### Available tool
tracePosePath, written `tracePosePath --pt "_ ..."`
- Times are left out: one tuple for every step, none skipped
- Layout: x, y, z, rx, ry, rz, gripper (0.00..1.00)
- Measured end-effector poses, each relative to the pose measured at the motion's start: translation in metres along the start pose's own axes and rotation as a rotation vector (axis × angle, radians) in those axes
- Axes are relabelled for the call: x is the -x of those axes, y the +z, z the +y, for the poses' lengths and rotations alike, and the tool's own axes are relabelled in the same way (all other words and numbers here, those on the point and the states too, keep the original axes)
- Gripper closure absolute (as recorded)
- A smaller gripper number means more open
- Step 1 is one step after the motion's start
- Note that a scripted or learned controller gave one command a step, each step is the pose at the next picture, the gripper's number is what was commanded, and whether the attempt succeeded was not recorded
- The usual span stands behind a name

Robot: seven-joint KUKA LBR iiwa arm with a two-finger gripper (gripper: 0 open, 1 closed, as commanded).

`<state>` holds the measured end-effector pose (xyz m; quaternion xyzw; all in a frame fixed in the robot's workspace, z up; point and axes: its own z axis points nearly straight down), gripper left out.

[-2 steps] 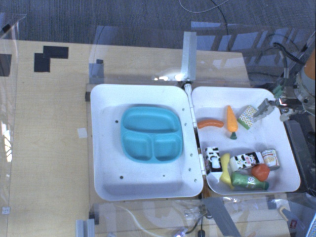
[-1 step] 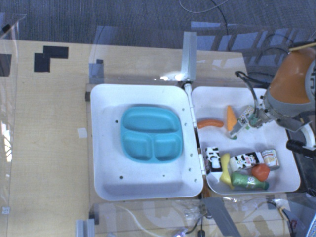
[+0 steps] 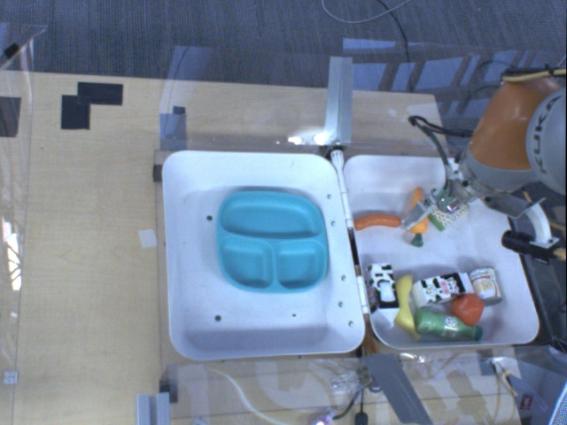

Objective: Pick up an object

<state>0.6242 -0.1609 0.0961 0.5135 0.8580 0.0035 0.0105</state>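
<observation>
Camera view: black-and-white carton (image 3: 381,287), print unreadable, beside banana (image 3: 405,302).

Light wooden bench top (image 3: 80,264) with black tape marks (image 3: 89,103); dark grey carpet (image 3: 195,11) behind, crossed by a thin cable (image 3: 381,7).

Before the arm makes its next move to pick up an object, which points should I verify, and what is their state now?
1. Gripper is over the right bin: ok.
2. An object is near the gripper: ok, the orange carrot lies beside it.
3. Object held between the fingers: cannot tell.
4. Other targets remain: ok, a sausage, banana, green bottle and tomato lie in the same bin.
5. Left bin holds the blue divided plate, apart from the arm: ok.
</observation>
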Motion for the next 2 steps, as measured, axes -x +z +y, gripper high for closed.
tracePosePath --pt "0.003 -0.016 0.004 0.014 -0.002 -0.016 1.0" --pt "-0.03 -0.108 0.029 -0.009 -0.029 0.009 1.0"
